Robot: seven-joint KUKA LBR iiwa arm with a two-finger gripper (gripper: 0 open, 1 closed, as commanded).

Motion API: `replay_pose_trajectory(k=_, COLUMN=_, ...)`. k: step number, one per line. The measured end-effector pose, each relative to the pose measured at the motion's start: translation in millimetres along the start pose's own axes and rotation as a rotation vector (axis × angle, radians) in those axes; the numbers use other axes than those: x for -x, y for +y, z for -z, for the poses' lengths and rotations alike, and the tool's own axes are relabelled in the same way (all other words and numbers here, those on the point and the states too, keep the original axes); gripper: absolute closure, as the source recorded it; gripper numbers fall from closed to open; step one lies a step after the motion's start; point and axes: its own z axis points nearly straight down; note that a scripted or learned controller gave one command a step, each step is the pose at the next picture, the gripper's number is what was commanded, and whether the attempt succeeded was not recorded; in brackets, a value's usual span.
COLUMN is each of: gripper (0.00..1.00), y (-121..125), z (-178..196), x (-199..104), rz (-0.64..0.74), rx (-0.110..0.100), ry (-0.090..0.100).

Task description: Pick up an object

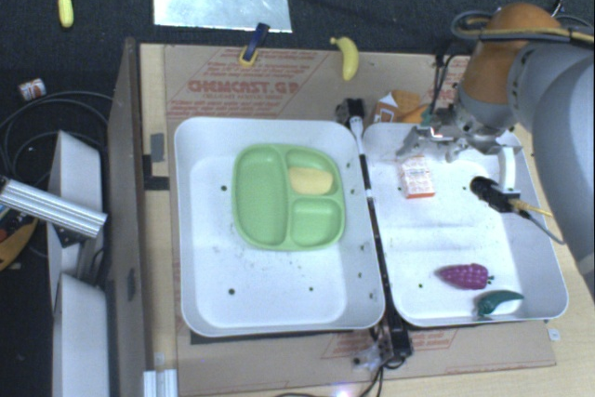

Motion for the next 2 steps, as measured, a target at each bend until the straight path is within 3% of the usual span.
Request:
replay_pose_trajectory(k=1, gripper=0.0, y=-7.8, z=-1.9, x=-6.5, rz=-0.001, rx=0.0, ry=0.0)
replay_pose_trajectory(k=2, gripper=1.0, y=-8.4, z=6.9, x=-6.1, rz=0.0, rx=-0.003, ry=0.0)
